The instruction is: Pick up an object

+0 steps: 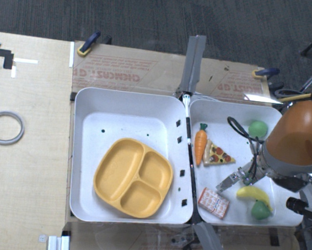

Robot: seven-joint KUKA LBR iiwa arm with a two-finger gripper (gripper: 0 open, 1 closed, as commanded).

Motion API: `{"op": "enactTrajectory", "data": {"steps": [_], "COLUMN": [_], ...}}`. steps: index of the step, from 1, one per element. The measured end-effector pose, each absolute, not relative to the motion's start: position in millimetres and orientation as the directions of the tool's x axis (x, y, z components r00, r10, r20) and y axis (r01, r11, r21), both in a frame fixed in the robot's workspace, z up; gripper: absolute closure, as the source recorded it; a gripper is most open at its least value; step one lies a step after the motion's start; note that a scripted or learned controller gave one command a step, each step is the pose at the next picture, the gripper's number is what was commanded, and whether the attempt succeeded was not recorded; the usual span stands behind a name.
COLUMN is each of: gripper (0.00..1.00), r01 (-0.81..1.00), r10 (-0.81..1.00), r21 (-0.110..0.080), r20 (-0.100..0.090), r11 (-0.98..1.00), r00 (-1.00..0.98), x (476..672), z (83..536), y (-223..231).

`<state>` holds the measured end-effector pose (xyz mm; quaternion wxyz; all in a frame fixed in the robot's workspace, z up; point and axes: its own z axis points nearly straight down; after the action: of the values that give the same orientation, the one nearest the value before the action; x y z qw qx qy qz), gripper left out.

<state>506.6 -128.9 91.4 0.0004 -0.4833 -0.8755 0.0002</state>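
The gripper (232, 181) hangs low in the right bin (224, 109), its metal fingers pointing left and slightly apart with nothing between them. Just right of it lies a smooth curved banana (253, 193), touching a round green fruit (260, 210) near the bin's front wall. Just ahead and left sits a flat patterned packet (214, 202); farther left, a wedge of pizza (217, 155) and a tapered carrot (199, 145). A green ball (258, 128) rests behind. The left bin (91, 104) holds a glossy yellow divided plate (134, 177), with bare white floor around it.
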Motion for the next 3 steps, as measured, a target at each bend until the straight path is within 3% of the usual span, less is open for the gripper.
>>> {"op": "enactTrajectory", "data": {"steps": [1, 2, 3], "gripper": [1.0, 1.0, 1.0], "r01": [0.848, 0.935, 0.983], "r10": [0.848, 0.935, 0.983], "r21": [0.001, 0.0, -0.002], "r20": [-0.001, -0.001, 0.0], "r11": [0.53, 0.356, 0.184], "r00": [-0.53, -0.356, -0.184], "x": [507.3, 560.3, 558.6], "z": [101, 91, 91], "y": [-129, -152, -102]}}
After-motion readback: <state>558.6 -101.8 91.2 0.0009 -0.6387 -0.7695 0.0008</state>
